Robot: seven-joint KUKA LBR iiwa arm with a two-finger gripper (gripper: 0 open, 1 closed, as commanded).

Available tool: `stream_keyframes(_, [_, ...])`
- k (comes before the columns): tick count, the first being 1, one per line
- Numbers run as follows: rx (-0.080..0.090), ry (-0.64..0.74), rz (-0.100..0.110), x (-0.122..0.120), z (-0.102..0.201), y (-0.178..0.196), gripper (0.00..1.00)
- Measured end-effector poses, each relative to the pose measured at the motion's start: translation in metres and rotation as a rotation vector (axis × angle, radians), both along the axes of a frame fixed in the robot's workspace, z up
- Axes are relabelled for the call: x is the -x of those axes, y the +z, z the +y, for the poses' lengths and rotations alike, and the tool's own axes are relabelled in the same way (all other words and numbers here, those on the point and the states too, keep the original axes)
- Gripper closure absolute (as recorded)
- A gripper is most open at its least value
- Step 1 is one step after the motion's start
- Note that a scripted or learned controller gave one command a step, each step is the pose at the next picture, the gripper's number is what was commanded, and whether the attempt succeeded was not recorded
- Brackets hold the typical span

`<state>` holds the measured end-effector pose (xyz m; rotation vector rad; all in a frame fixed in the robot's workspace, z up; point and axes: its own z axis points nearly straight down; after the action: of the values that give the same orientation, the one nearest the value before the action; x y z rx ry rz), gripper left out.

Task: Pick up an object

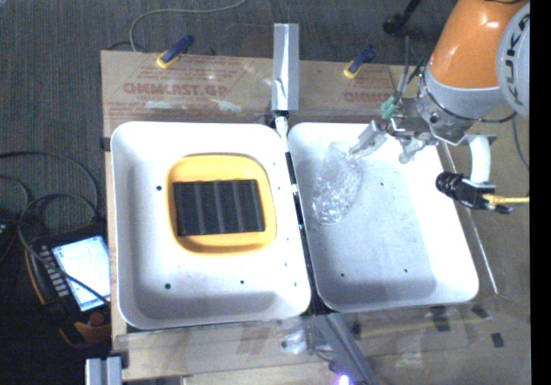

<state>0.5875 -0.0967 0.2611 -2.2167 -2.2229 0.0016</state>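
Looking down on the bench (198, 82), we see its brown board carrying two shallow white bins side by side, with a metal bar (285, 69) standing upright on the board at the far end of the seam between them. Two blue-and-yellow clamps (175, 51) grip the far edge of the board, one towards the left corner and one nearer the right.

Largest of what reaches in is the arm (482, 39), its orange band rounding over the far right corner of the right bin (405, 280). The left bin (138, 288) holds a yellow tray (222, 239) with a dark ribbed insert, lying flat near the bin's middle.

In the right bin we find a crumpled clear plastic object (334, 187), lying against the left wall, towards the far end. Its outline is hard to trace against the white floor, so we can only say it looks like a thin film or bag.

The gripper (389, 140) hangs over the far edge of the right bin, its fingers spread apart and grasping nothing; the nearer fingertip sits just beside the top of the plastic, and we cannot tell whether it touches.
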Motion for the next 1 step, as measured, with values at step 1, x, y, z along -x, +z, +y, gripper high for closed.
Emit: stream_keyframes(1, [0.001, -0.136, 0.002, 0.0117, 0.0441, -0.0775, 0.00])
